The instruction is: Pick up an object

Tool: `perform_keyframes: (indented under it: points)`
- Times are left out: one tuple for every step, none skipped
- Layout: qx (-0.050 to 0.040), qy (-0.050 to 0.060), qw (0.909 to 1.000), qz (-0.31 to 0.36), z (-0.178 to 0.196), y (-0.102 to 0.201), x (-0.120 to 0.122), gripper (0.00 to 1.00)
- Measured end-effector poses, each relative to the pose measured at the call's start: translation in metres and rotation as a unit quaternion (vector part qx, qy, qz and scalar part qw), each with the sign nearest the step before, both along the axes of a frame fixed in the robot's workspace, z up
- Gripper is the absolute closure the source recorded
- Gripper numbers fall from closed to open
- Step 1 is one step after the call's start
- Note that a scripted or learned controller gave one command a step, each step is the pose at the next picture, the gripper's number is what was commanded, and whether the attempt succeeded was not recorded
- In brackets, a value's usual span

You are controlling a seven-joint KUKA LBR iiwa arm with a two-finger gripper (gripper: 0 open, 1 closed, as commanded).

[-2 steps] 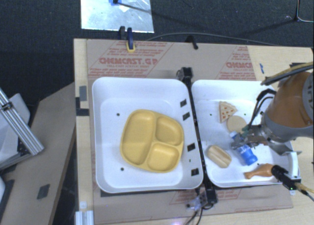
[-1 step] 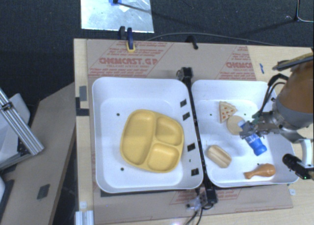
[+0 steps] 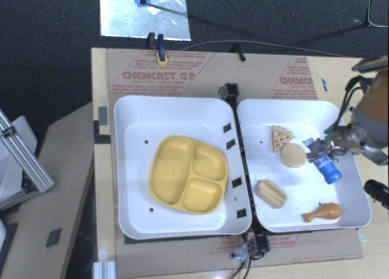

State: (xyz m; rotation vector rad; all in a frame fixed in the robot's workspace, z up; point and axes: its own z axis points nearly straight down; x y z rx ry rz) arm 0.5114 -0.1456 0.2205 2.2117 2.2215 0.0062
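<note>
Objects for picking all lie in the right bin (image 3: 349, 208), and none of them has been lifted yet as far as I can see. The gripper (image 3: 321, 157) hangs low over that bin's right half, at the end of the grey arm (image 3: 368, 123) coming in from the right. Its tips are blue and run together at this slant, so I cannot tell how it is set, and nothing shows inside it.

Just to the gripper's left, nearly touching it, sits a round bun (image 3: 293, 154). A pizza slice (image 3: 280, 137) lies a little further left and up from the gripper. Below and to its left rests a hot dog (image 3: 271, 193), and almost straight below it, near the bin's front rim, a drumstick (image 3: 323, 213). All four rest flat on the bin floor, apart from one another.

Well away to the gripper's left, in the other bin (image 3: 130, 150), sits a yellow tray (image 3: 188, 174) with three compartments, all bare.

My guess is the task is at the approach stage: the bun looks the likeliest target, being closest. Closing on something and raising it clear are both left to do.
</note>
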Motion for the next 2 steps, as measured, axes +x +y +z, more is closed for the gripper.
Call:
perform_keyframes:
  points:
    - [0.0006, 0.002, 1.0, 0.0, -0.003, 0.0, 0.001, 1.0]
    - [0.0021, 0.002, 1.0, 0.003, -0.006, 0.062, 0.012, 1.0]
